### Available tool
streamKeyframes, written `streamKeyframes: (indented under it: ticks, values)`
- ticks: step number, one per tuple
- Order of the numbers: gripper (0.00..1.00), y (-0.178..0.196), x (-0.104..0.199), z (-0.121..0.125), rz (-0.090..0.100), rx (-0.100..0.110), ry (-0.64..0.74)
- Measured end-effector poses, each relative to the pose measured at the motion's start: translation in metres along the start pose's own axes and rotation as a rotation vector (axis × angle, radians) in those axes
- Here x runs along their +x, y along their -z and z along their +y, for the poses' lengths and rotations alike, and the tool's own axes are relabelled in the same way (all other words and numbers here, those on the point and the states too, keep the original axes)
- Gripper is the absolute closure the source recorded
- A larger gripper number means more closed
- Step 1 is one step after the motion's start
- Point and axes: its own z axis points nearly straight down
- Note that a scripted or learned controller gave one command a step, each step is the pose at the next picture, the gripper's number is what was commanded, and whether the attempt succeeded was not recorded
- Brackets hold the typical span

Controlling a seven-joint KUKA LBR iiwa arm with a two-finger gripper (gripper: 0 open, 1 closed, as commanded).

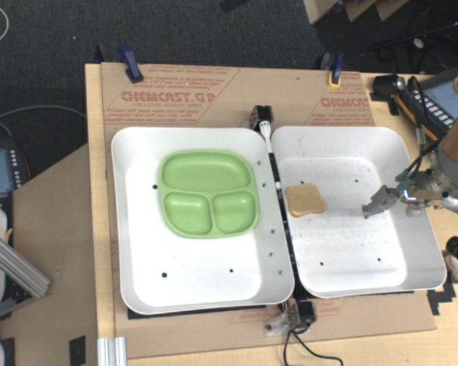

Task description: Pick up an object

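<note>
A tan, toast-like slice (304, 200) lies flat in the right bin (351, 277), close to its left wall. My gripper (395, 203) hangs over the right side of that bin, well to the right of the slice and apart from it. It is open, and only bare bin floor lies between its fingers. One grey finger (377, 203) points left toward the slice. A green divided plate (208, 193) rests in the left bin (198, 280).
The two white bins sit side by side on a brown board, their inner rims meeting at a black clip (262, 116). Blue clamps (130, 62) hold the board's far edge. Cables and arm hardware (424, 105) crowd the right side.
</note>
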Motion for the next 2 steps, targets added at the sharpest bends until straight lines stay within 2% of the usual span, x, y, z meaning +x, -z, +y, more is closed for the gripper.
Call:
streamKeyframes:
  ticks: [1,2]
  values:
    - [0.00,0.077,0.118,-0.020,0.003,-0.009,0.014]
    - [0.00,0.249,0.181,-0.020,0.003,-0.022,0.010]
